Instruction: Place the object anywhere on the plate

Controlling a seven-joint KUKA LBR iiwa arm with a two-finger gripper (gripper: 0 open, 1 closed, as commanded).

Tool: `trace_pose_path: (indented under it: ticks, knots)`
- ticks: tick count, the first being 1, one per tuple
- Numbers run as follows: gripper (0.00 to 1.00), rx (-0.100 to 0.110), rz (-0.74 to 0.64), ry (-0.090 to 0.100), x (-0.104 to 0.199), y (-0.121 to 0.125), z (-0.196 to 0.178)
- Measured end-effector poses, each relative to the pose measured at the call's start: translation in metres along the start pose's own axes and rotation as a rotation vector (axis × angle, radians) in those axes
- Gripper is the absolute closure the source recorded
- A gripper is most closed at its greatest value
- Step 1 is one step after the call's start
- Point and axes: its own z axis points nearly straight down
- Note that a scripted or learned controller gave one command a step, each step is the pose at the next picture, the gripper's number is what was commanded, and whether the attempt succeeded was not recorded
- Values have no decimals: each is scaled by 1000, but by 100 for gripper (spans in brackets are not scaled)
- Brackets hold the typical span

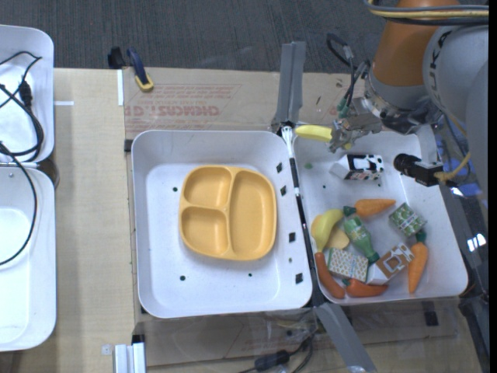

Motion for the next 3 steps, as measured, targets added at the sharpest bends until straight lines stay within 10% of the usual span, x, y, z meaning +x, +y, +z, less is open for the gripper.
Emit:
trace_pose_path:
  ticks: [1,2,3]
  knots:
    - [100,-1,-211,0,30,6,-48]
    - [100,2,-332,2,143,-40,1]
    - [0,1,-331,1,143,-40,1]
